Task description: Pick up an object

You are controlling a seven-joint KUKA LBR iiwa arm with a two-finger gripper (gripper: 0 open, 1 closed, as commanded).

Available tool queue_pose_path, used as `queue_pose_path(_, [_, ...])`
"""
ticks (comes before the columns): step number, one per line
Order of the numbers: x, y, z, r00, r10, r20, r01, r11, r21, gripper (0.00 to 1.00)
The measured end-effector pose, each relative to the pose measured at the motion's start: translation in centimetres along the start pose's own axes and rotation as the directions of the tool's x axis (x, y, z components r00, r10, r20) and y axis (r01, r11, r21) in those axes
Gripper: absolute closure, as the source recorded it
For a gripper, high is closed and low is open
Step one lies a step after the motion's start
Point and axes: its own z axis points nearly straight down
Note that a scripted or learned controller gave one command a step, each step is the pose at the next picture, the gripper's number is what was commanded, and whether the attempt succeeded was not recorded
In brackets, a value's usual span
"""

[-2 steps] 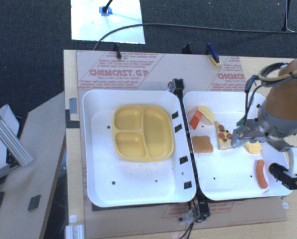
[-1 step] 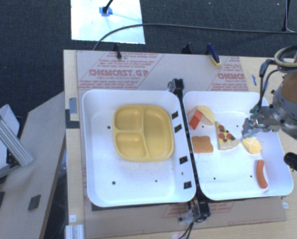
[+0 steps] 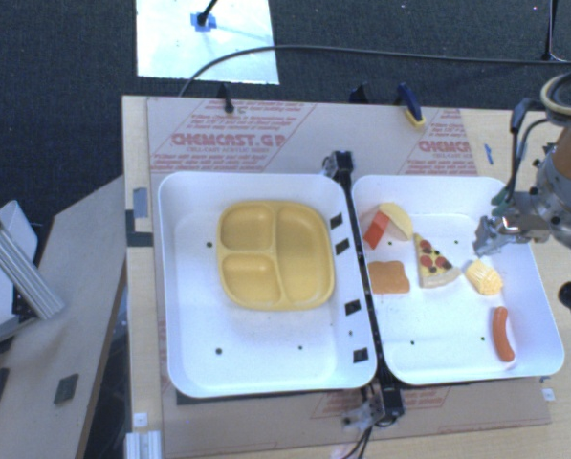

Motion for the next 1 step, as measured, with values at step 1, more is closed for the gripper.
queue_pose_path(1, [4.64,0.47,1.62,1.000,-0.003,-0.002,0.003,1.000,0.003,1.00])
